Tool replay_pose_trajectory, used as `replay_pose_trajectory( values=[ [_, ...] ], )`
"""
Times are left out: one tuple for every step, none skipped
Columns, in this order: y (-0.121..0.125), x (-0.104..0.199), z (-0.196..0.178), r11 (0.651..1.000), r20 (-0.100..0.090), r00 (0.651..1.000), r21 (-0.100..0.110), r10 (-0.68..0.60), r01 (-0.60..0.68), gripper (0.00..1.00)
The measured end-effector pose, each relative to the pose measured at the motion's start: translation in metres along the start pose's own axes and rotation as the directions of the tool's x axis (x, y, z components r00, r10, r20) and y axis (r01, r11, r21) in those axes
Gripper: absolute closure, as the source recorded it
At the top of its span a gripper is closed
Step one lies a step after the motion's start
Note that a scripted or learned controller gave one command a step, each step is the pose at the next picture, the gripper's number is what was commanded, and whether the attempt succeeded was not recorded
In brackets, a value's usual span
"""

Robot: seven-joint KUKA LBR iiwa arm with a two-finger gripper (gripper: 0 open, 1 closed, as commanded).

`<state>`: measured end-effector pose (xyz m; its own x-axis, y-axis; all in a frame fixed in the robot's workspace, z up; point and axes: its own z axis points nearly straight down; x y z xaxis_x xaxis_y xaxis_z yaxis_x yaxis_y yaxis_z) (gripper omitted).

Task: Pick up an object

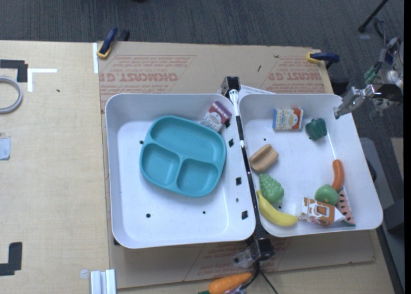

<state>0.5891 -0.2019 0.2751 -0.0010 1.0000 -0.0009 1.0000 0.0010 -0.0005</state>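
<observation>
I am hanging my claw (352, 100) at the right edge of the frame, just outside the upper right corner of the right bin (359, 133), and nothing is sitting between its tips; whether it is spread or pressed together I cannot tell from this angle. The things I could pick are all lying in that right bin. A small juice carton (287, 119) is lying near the top wall, and a dark green pepper (315, 129) is sitting just to its right, nearest my claw. A brown bread roll (263, 156) is resting at the bin's left side, with a bumpy green vegetable (271, 187) below it and a yellow banana (275, 212) curving along the bottom left corner. An orange carrot (337, 174) is standing on end near the right wall, above a green apple-like fruit (327, 192), a small orange-and-white box (318, 212) and a watermelon slice (345, 208), all crowding together in the lower right corner. In the left bin (122, 171) a teal divided plate (183, 156) is occupying the middle, and a small crumpled packet (216, 117) is leaning at the plate's upper right rim, close to the wall between the bins. Both bins are resting on a sheet of cardboard (154, 71) over the wooden bench (45, 177).
</observation>
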Motion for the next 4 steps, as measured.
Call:
replay_pose_trajectory(
  values=[
    [-0.025,0.005,0.134,1.000,-0.001,1.000,0.000,-0.002,0.002,0.00],
    [-0.040,-0.008,0.183,0.940,-0.001,0.940,-0.001,-0.340,0.340,0.00],
    [-0.039,-0.009,0.173,0.942,0.001,0.942,-0.003,-0.337,0.337,1.00],
    [-0.064,0.055,0.110,0.990,0.000,0.990,-0.001,-0.138,0.138,1.00]
  ],
)
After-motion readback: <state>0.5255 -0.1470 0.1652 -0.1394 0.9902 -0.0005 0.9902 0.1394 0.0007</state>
